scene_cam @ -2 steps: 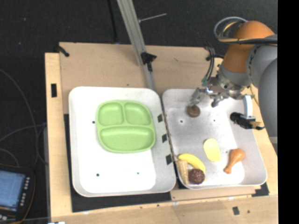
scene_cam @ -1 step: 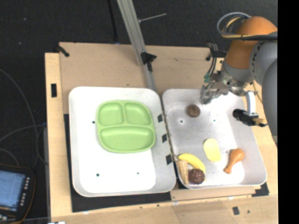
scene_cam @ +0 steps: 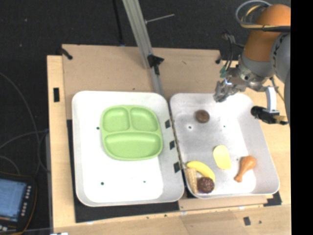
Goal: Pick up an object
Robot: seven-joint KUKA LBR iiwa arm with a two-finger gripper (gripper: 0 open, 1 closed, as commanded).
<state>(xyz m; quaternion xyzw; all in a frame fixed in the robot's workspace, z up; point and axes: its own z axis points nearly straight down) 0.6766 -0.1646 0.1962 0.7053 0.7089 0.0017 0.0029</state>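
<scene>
Two white bins side by side on the bench; left bin (scene_cam: 88, 180) holds a green tray (scene_cam: 131, 132) with three compartments, lying flat toward the bin's upper middle.

Right bin (scene_cam: 254, 131) holds the loose items: a brown puck (scene_cam: 202, 115) in the upper middle, on its own, well apart from the rest; a pale yellow slice (scene_cam: 221, 157) lower down, right of centre; an orange drumstick (scene_cam: 245, 167) just right of the slice, tilted, thick end up; a banana (scene_cam: 201, 169) near the lower left corner; a dark ball (scene_cam: 206, 184) just below the banana, touching or nearly so; a tan waffle-textured piece (scene_cam: 191, 179) left of the ball, against the bin's left wall.

Arm (scene_cam: 266, 38) comes in from the upper right, orange band at top; gripper (scene_cam: 221, 95) sits at the right bin's upper edge, above and right of the puck, near it but apart; nothing visible between its tips; too small and blurred to tell how far open it is.

A grey metal post (scene_cam: 139, 33) slants up from between the bins toward the top; a screen (scene_cam: 14, 199) at lower left, off the bench.
</scene>
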